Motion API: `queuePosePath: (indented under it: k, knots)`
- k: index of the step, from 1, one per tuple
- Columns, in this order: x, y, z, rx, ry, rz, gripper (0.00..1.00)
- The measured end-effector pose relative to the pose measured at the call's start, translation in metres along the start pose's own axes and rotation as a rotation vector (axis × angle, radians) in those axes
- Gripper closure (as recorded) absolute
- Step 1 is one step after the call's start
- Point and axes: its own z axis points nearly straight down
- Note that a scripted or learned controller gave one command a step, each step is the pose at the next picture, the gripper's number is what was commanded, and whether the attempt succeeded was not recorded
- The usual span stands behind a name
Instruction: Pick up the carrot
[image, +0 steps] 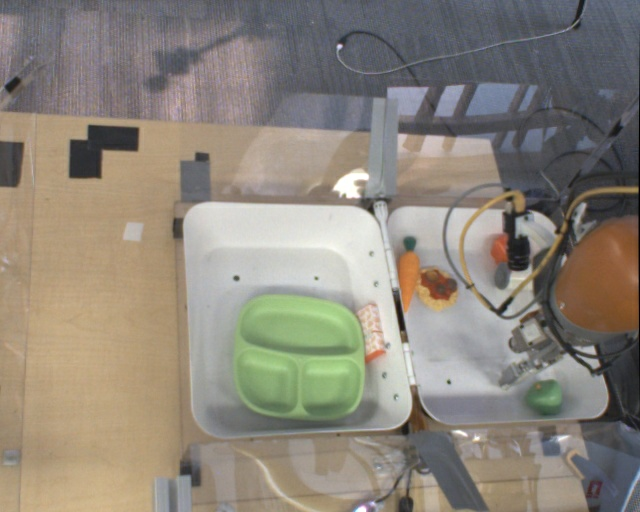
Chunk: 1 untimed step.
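Observation:
The orange carrot (408, 277) with a green top lies lengthwise against the left wall of the right bin (470, 395), its top pointing away. My gripper (524, 357) hangs low over the right half of that bin, under the orange wrist band (600, 278). It is well to the right of the carrot and just above and left of a green round toy (545, 396). Nothing shows in the gripper.
A small pizza-like toy (438, 288) sits right beside the carrot. A red-orange piece (499, 247) lies near the cables at the back. The left bin (215, 250) holds a green divided plate (298, 354) and a red-and-white packet (371, 330).

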Motion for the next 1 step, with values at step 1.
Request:
queuePosePath:
  k: [1]
  knots:
    - [-0.1221, -0.0338, -0.0939, -0.009, -0.005, -0.212, 1.00]
